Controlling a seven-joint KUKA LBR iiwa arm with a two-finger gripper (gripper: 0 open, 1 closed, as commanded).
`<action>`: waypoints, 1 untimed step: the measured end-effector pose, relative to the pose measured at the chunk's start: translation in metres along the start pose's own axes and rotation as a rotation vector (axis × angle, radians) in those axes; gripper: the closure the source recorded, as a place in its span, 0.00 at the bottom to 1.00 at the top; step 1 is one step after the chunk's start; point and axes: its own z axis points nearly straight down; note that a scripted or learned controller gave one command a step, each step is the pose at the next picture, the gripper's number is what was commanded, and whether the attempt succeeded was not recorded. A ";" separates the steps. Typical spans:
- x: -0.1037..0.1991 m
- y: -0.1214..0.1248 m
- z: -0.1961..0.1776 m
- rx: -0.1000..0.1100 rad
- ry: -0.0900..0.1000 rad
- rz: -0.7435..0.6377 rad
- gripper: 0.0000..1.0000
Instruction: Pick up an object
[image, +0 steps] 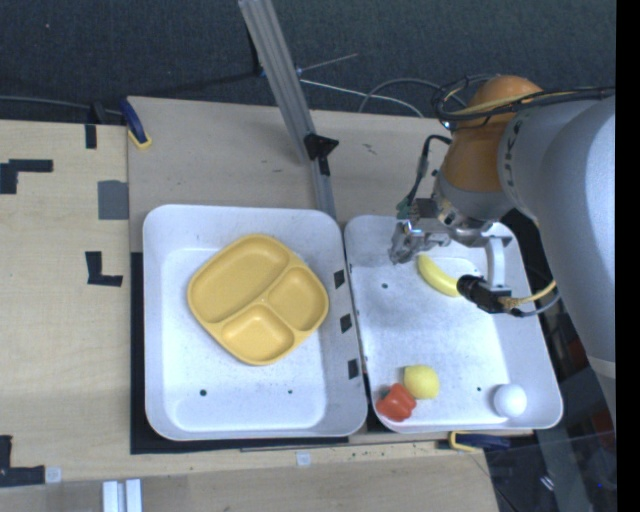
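End effector (405, 243) hangs over the right bin (440, 330); its state cannot be determined. Banana (437, 274) lies just beside it, to its right. Lemon (421, 381) sits well below.

Yellow divided tray (258, 297) in left bin (165, 330) — right bin (440, 330) beside it.

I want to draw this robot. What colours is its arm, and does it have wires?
The arm is big, round and grey, with an orange band near the wrist. Thin black cables loop over the top. The gripper is small, metal and silvery grey.
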 end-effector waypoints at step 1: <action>-0.002 0.003 -0.063 -0.002 -0.001 0.000 1.00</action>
